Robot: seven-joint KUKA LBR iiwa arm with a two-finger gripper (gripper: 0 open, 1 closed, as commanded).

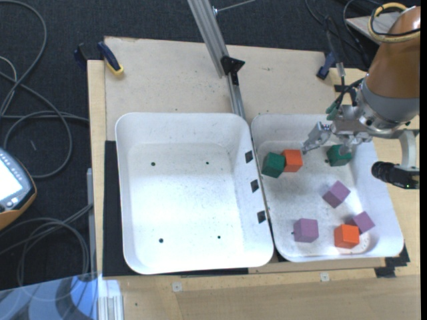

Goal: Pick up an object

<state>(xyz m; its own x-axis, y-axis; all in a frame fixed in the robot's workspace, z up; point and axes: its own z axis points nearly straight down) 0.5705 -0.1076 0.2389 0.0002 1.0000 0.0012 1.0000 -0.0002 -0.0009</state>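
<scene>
A pale wooden bench [173, 79] stands on dark carpet [53, 19], with black cables [27, 105] looping on the floor to its left, a slanted metal rail [210, 29] rising from its far middle, and clamps [110, 57] at its far corners.

three purple blocks [336, 194], two orange blocks [292, 160], two green blocks [273, 165], two bins [127, 199]

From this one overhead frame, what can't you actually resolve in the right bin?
- Gripper: fingers small and blurred against the wrist hardware; open or shut cannot be read.
- Green block at the gripper: partly covered by the gripper, so grasped or merely beside it is unclear.
- Arm: cut off by the camera view's right edge.
- Green block and orange block: touching or just adjacent cannot be told.
</scene>
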